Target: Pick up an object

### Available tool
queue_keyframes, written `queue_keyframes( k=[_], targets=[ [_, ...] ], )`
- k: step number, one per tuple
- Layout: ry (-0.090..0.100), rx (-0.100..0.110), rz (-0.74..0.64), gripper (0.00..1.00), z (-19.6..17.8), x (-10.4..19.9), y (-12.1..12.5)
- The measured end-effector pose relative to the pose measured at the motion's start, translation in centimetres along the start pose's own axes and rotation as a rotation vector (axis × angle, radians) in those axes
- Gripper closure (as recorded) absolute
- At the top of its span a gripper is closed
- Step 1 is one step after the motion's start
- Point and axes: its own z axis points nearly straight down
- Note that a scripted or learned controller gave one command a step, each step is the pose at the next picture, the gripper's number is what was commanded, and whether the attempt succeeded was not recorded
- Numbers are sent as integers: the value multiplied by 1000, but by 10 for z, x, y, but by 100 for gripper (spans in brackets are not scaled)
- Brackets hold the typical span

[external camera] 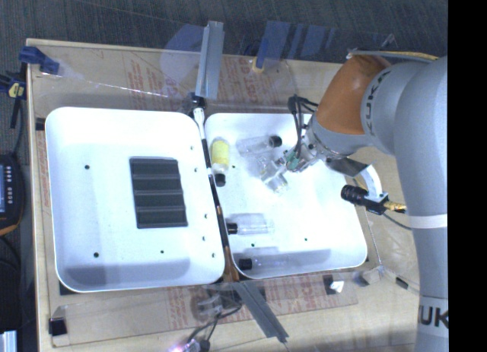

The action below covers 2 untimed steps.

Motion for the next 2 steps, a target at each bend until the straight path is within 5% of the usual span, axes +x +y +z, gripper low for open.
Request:
queue_keyframes(
  k=[1,2],
  targets=[
    [0,-2,-28,100,-29,29,74],
    [-1,-2,-34,100,-108,72,94]
  ],
)
